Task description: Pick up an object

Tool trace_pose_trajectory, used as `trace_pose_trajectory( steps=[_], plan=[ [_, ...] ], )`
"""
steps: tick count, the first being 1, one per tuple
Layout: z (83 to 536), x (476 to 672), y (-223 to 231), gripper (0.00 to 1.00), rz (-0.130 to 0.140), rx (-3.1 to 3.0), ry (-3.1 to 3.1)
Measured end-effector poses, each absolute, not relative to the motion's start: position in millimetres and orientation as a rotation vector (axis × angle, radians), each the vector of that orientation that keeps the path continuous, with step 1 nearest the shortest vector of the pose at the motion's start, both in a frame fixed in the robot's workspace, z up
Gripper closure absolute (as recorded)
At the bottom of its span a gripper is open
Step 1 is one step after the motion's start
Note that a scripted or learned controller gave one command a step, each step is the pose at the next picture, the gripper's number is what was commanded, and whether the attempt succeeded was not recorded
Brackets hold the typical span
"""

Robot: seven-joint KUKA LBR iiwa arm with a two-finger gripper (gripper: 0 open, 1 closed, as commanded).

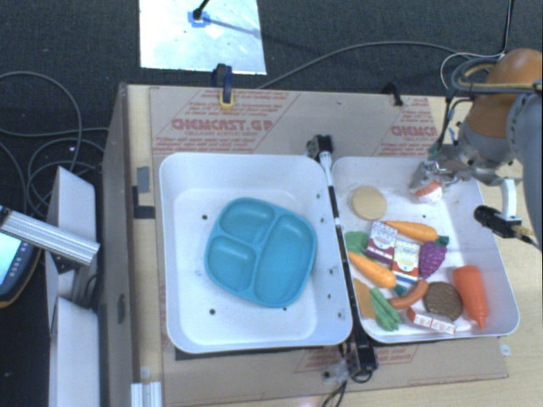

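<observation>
Left bin holds a blue tray; right bin holds toy food; claw over it, grip can't tell.

Divided plate in the left bin; toy foods heaped in the right bin.

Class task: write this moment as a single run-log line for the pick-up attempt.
pincer: over right bin far corner, at small red-white item | grasp: unconfirmed | food pile: in right bin | blue tray: in left bin
</observation>
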State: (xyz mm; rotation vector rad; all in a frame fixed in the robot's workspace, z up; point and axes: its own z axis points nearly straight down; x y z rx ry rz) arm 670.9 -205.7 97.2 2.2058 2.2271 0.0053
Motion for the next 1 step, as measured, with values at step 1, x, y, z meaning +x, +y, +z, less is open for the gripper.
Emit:
trace_pose_trajectory(
  steps=[1],
  plan=[
    [138.5, 567.5, -148.1, 1.00, 0.002, 2.218, 2.223]
  ],
)
